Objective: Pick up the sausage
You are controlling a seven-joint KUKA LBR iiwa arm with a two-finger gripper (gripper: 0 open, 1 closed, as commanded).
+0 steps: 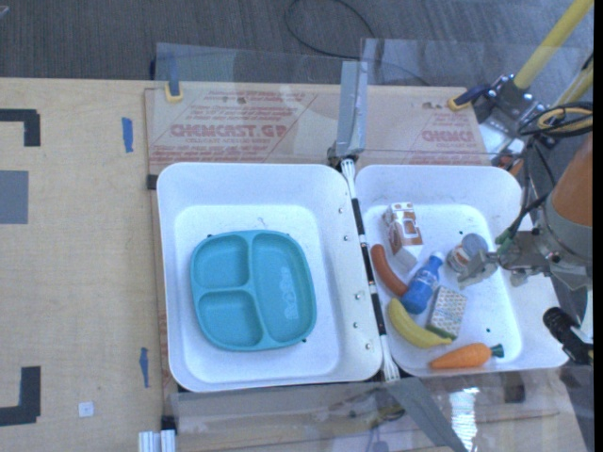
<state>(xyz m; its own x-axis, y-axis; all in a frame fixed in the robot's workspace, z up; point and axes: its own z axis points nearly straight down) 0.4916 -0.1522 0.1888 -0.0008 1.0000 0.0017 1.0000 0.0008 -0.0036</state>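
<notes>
The sausage (386, 268), reddish-orange and slightly curved, lies on the floor of the right bin (504, 191) near its left wall. It sits between a small carton and a blue bottle. My gripper (470, 257) hangs low over the same bin, right of the bottle and about a hand's width right of the sausage, apart from it. Nothing shows in its grasp. The grey arm with its orange band (572, 191) comes in from the right edge.
Around the sausage are a brown-and-white carton (403, 226), a blue bottle (424, 283), a yellow banana (415, 326), a speckled packet (448, 311) and a carrot (462, 356). The left bin (179, 196) holds a teal divided plate (252, 290). Cables and a yellow pole stand at the upper right.
</notes>
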